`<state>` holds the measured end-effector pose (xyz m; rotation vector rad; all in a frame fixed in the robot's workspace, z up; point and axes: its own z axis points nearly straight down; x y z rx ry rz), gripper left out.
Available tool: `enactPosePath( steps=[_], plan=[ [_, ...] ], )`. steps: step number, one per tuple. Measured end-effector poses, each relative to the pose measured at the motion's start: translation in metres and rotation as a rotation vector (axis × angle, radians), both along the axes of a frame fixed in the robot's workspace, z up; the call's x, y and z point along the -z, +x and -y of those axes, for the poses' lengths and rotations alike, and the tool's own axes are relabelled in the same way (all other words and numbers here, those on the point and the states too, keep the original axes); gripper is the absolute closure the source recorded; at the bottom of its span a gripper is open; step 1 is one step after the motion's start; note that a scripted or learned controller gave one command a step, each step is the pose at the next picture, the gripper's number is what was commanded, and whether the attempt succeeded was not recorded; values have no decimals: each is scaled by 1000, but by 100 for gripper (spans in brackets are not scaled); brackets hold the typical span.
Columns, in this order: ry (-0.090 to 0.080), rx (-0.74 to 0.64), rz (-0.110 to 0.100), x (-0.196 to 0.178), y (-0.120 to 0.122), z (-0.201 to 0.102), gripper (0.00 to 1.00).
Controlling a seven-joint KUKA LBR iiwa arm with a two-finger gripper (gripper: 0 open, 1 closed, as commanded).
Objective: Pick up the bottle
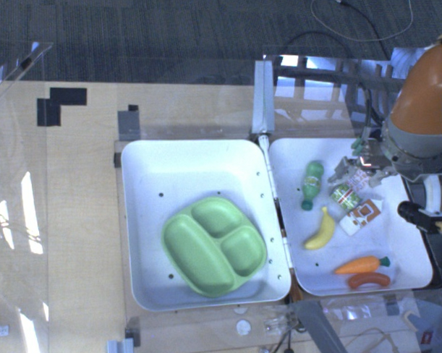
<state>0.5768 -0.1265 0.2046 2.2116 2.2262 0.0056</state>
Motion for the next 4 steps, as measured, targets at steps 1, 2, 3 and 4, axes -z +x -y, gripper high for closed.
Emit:
enactPosePath(
  steps=[1, 2, 3, 4],
  plan=[
    [-1, -50, 0, 81, 46, -11, 0],
    [0, -5, 3, 117, 52, -30, 0],
    [2, -8, 12, 104, 55, -32, 100],
    [0, -46, 4, 17, 94, -119, 100]
  ],
)
